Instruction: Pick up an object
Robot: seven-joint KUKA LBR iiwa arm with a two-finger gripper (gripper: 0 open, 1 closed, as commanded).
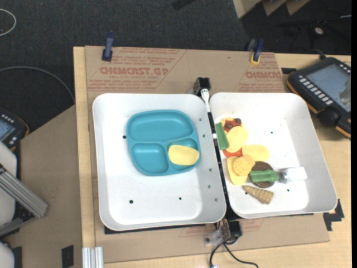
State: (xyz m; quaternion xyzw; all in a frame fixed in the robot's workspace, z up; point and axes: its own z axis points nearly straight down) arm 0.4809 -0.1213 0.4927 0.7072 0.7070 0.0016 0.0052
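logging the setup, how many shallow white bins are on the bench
2. The left shallow white bin holds a blue divided plate; the right shallow white bin holds a pile of toy food.

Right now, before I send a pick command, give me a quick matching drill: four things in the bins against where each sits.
Things:
1. yellow piece
2. blue tray
3. cone
4. green stick

Places:
A. left bin, centre
B. right bin, near front edge
C. tray's lower right compartment
D. right bin, by the divider

Pairs: 1-C, 2-A, 3-B, 4-D
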